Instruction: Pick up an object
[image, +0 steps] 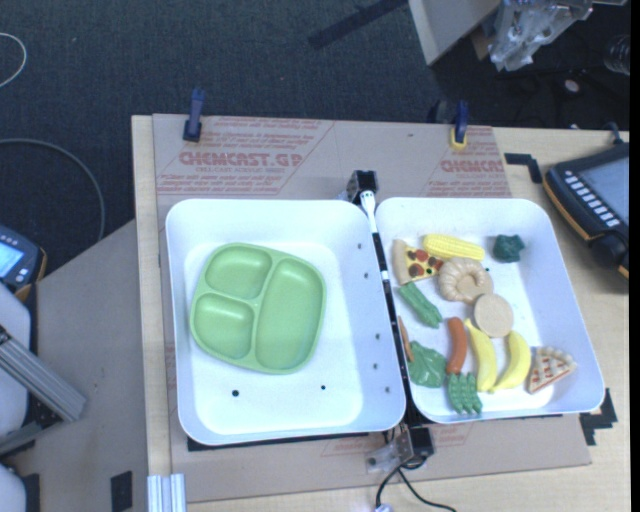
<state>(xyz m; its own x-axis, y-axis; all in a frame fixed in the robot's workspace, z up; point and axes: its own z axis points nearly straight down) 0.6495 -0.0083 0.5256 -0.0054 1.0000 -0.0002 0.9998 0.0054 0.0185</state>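
The right bin (565, 285) holds several toy foods. Among them are a corn cob (453, 247), a pizza slice (415, 263), a dark green broccoli piece (508, 247), a beige donut (465, 280), a round cookie (493, 315), an orange sausage (457, 343), two yellow bananas (498, 360) and a pie wedge (550, 368). Green vegetable pieces (420, 305) lie along the bin's left side. My gripper (522, 35) hangs at the view's top right, well behind the bins and away from every object.
The left bin (200, 400) holds a green divided plate (258, 307). A black and yellow tablet (600, 205) lies right of the right bin. Two blue clamps (193, 115) grip the board's back edge. A cable runs out at the front (400, 490).
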